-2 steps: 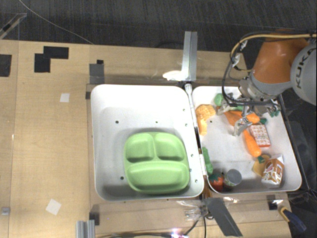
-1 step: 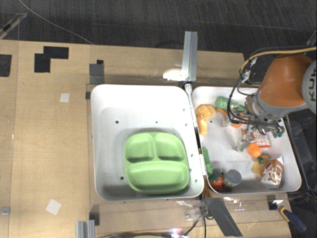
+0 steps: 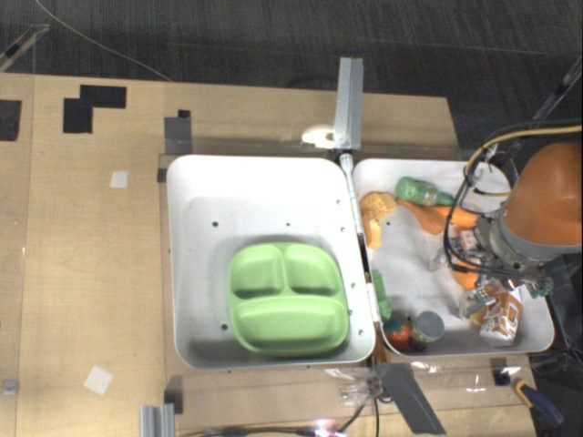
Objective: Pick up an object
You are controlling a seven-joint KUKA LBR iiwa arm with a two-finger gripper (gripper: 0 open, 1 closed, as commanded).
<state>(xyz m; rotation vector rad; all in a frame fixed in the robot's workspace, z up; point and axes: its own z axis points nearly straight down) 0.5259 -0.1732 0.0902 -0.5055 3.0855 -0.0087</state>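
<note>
The right bin (image 3: pixel 410 271) holds several objects. A green bottle (image 3: pixel 421 190) lies at the back beside an orange carrot-like piece (image 3: pixel 435 214). A tan bread-like lump (image 3: pixel 374 213) rests by the left wall. A grey can (image 3: pixel 428 324), a red item (image 3: pixel 399 337) and a slim green piece (image 3: pixel 380 295) sit at the front left. A brown and white packet (image 3: pixel 500 315) lies at the front right. My gripper (image 3: pixel 471 279) reaches down into the right side of this bin, just behind the packet, under the arm's orange band (image 3: pixel 549 196).
The left bin (image 3: pixel 209 217) carries a green divided plate (image 3: pixel 287 297) at its front. A metal post (image 3: pixel 349 103) stands behind the wall between the bins. Cables loop around the wrist at the right.
</note>
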